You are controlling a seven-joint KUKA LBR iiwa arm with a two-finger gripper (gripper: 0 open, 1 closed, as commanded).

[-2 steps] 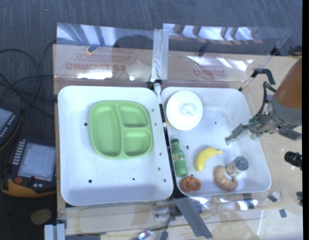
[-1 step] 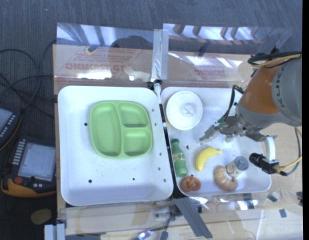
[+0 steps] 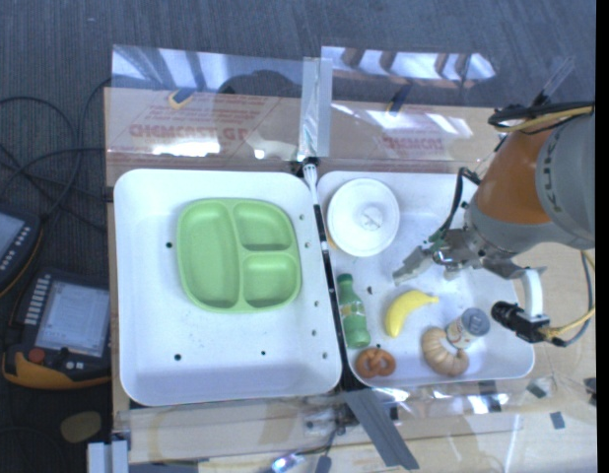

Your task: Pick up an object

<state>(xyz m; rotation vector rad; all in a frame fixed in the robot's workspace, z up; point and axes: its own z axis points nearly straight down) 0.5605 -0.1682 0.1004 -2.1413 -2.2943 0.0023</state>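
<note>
The jaws (image 3: 431,256) hang low over the right bin (image 3: 423,358), pointing toward the left, and they look spread apart with nothing between them. They sit just above the yellow banana (image 3: 409,309), which lies on the bin floor a little below and to the left of them, not touched. The grey arm (image 3: 541,190) with its orange band comes in from the right edge and bends down to the wrist.

Near the banana, toward the front of the bin, a tan pastry-like piece (image 3: 444,351) lies with a small grey round thing (image 3: 473,323) resting against its top. A brown doughnut-shaped piece (image 3: 375,363) sits in the front left corner. A green bottle (image 3: 352,310) lies along the bin's left wall. A white bowl (image 3: 364,217) stands in the back left part.

The left bin (image 3: 147,363) holds a green divided plate (image 3: 239,254) with three compartments. Both bins rest on the tabletop (image 3: 186,126), with clear plastic sheeting behind them.
</note>
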